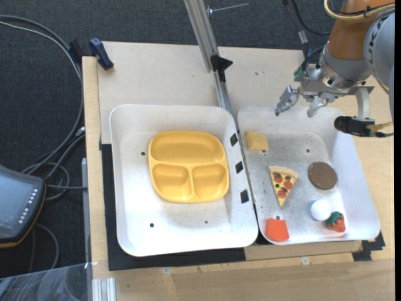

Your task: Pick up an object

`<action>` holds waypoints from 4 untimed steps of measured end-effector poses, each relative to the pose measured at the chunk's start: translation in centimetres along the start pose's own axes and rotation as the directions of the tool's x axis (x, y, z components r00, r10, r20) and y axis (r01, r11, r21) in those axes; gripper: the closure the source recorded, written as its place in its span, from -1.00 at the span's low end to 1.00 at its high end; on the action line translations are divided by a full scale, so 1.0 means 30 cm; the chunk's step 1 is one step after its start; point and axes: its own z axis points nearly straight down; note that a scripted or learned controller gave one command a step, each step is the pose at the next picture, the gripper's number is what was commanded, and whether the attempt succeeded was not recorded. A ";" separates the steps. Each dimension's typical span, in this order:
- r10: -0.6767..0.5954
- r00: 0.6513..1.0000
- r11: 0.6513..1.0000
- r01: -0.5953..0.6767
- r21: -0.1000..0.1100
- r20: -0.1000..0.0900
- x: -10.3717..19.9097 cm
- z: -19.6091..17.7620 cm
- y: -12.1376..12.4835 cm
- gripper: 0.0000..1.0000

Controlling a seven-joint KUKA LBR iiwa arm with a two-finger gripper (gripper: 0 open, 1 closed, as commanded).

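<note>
The gripper (299,104) hung above the far rim of the right bin (357,168), its two metal fingers spread apart with nothing between them. The right bin, a shallow white speckled tray with rounded corners, held the toy food: a tan square cracker-like block (256,142) near the far left corner, a triangular pizza slice (282,183) with red dots, a flat round brown cookie (322,175), a smooth white ball (320,210), a red strawberry (336,222) just beside the ball, and an orange-red chunk (277,229) at the near rim. In the left bin (125,168) lay a glossy yellow plastic divided plate (188,166) with three compartments.
</note>
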 end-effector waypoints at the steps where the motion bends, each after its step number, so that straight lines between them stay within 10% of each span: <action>1: 0.000 1.000 1.000 0.000 0.000 0.001 -0.001 0.000 0.000 -1.00; 3: 0.000 1.000 1.000 0.000 0.005 0.000 0.031 0.351 0.015 -1.00; 4: -0.001 1.000 1.000 0.001 -0.003 0.002 0.031 0.298 0.023 1.00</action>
